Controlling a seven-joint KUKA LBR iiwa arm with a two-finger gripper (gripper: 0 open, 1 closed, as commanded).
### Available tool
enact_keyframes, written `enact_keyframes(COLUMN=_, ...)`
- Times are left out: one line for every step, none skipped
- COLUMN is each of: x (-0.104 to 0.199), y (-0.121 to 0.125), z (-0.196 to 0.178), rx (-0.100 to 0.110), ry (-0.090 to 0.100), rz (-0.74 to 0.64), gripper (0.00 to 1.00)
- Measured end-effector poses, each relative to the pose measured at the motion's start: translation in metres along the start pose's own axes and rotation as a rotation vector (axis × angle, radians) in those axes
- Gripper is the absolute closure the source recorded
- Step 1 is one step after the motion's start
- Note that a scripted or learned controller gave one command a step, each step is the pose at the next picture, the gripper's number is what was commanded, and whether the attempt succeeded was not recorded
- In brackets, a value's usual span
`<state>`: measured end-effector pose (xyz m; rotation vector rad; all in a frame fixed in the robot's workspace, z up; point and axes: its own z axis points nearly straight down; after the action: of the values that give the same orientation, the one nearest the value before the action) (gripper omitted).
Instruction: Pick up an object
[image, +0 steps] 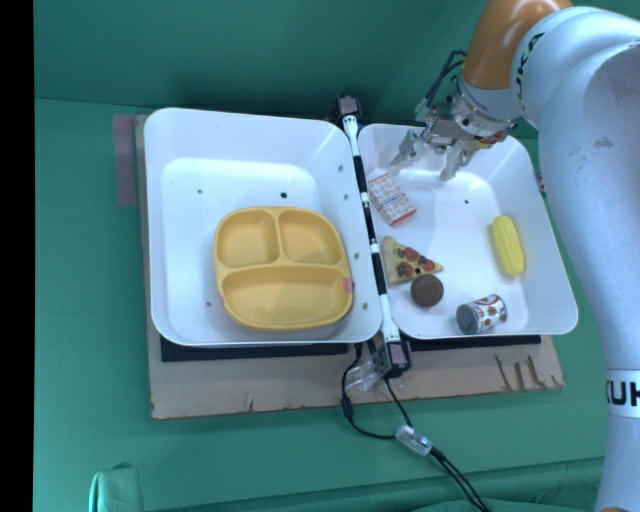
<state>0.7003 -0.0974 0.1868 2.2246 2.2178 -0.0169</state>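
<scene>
White plastic forms two shallow bins side by side on my green table (90, 300). The left bin (180, 140) holds a yellow divided plate (283, 268). My end effector (432, 155) hangs over the far end of the right bin (545, 200), its fingers spread apart with nothing between them. Nearest to it is a small red-and-white packet (390, 198), lying on the bin floor near the end effector, closer to the camera and toward the divider (366, 220). Farther toward the camera lies a pizza slice (407, 260), and just beyond that a brown ball (427, 290) and a toppled can (482, 313), close together. A yellow corn cob (508, 245) rests by the bin's right wall, well apart from my fingers. My grey arm (590, 150) with its orange band (505, 35) enters from the right.
</scene>
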Motion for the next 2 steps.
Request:
enact_keyframes(x=-0.0008, y=0.0000, z=0.0001, rx=0.000, ry=0.002, rz=-0.001, gripper=0.00)
enact_keyframes(x=-0.0013, y=0.0000, z=0.0001, rx=0.000, ry=0.003, rz=-0.001, gripper=0.00)
